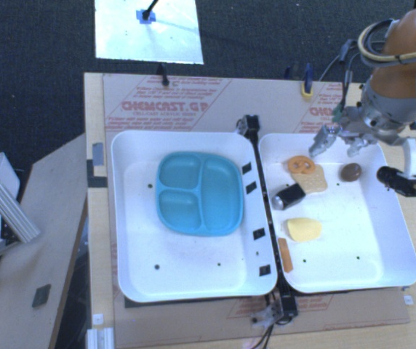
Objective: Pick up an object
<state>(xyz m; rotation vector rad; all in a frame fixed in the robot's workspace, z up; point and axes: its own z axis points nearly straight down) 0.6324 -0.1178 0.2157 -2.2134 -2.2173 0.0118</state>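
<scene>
End effector (337, 142) hovers above right bin (397, 231)

Arm (404, 57): cut off by the right edge, upper links unseen. Brown item (350, 171) near the arm: too small to identify. Orange strip (285, 254) beside the bins' divider: kind unclear. Tabletop (55, 217): left part cropped.

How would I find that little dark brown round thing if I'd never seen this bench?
Start at the right-hand white bin, the one without the blue plate. Look to its far edge, just below the end effector. The brown round piece lies alone to the right of the orange cookie and tan cracker; it is darker than these.
</scene>
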